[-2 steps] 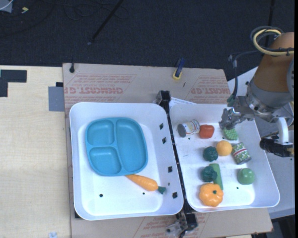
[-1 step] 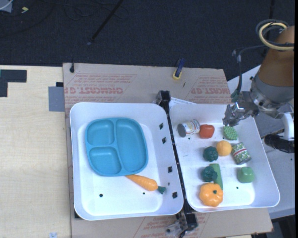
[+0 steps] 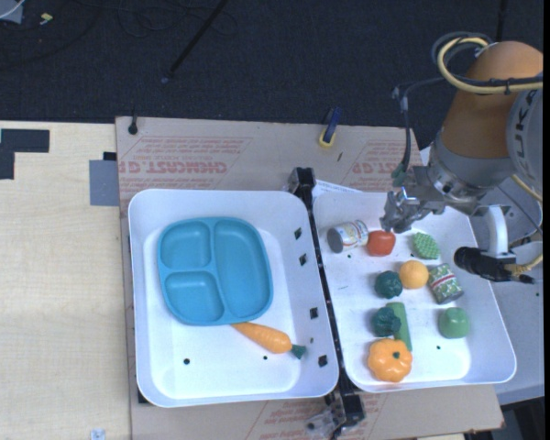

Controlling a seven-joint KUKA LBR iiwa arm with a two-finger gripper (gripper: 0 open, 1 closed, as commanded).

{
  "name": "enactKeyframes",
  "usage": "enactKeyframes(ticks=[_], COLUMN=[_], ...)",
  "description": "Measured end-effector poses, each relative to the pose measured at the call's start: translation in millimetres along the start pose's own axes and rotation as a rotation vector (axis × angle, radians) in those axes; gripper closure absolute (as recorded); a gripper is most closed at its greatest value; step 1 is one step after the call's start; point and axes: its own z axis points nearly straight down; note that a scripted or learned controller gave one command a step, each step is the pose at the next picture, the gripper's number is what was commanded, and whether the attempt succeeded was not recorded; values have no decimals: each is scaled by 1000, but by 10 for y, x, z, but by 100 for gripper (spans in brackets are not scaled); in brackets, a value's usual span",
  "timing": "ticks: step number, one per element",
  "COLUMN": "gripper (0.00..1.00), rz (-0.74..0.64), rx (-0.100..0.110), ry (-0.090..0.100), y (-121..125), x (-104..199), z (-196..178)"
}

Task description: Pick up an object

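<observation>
Toy foods lie scattered in the right bin (image 3: 495, 360), under the grey arm (image 3: 481, 131) whose jaws (image 3: 399, 214) hang just above the red tomato (image 3: 380, 242); whether they are apart or together cannot be told. The left bin (image 3: 147, 337) holds a blue divided plate (image 3: 215, 271) with a carrot (image 3: 266, 337) just beside its near edge. In the right bin an orange pumpkin (image 3: 390, 360) sits nearest the front, a small can (image 3: 348, 236) lies on its side touching the tomato, and a green pepper (image 3: 454, 323), an orange fruit (image 3: 412, 273) and a dark broccoli piece (image 3: 389, 285) lie between.
</observation>
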Motion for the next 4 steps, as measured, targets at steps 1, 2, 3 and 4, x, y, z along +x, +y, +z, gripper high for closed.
enactKeyframes(ticks=[1, 2, 3, 4], gripper=[100, 100, 100, 100], rz=[-1, -1, 2, 4], rx=[1, 2, 2, 2], ry=[1, 0, -1, -1], y=[-156, -199, -286, -341], x=[586, 1121, 1298, 1168], z=[-40, 135, 144, 68])
